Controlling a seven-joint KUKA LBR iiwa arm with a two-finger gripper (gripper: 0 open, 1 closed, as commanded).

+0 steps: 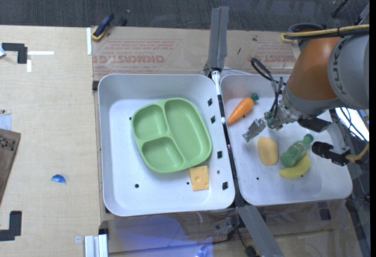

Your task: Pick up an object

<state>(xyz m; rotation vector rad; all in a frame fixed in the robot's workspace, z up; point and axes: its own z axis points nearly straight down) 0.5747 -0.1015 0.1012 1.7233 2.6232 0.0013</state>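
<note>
My gripper [255, 130] hangs over the left part of the right bin [329, 191]. It sits just below an orange carrot [241, 110] and just above a yellow potato-shaped object [268, 150], with nothing seen in its grasp. Further right lie a green bottle [295, 152] and, touching it, a yellow banana [295, 170]. The arm comes down from the upper right with its orange band above the wrist.
The left bin [114, 150] holds a green divided plate [171, 134] and a yellow cheese wedge [200, 178] near its front right corner. A raised divider [224, 138] separates the two bins. Cables hang at the right edge.
</note>
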